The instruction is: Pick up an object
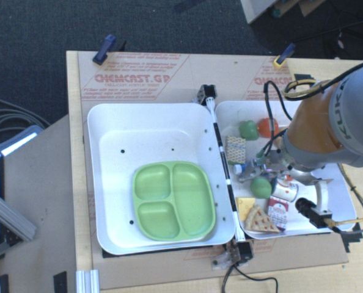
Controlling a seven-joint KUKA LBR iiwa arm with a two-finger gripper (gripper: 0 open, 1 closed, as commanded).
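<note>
Right bin (346,209): arm overhangs green ball (261,187), carton (278,211), pizza slice (262,220); hand (264,163) state cannot be told. Left bin (108,133): green divided tray (173,200).

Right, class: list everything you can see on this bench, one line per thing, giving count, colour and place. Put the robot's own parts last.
Shallow white plastic bin: two, white; left bin, right bin, side by side on the bench.
Three-compartment green plastic tray: one, pale green; in the left bin, towards the front.
Round green ball: two, green; one at the back of the right bin, one mid-bin by the gripper.
Round orange ball: one, orange; back of the right bin.
Yellow wedge: one, yellow; front of the right bin.
Red-and-white carton: one; front of the right bin.
Blue clamp: one; bench's back left corner.
Robot arm: one, grey and orange; over the right bin.
Gripper: one; low among the right bin's items.
</note>
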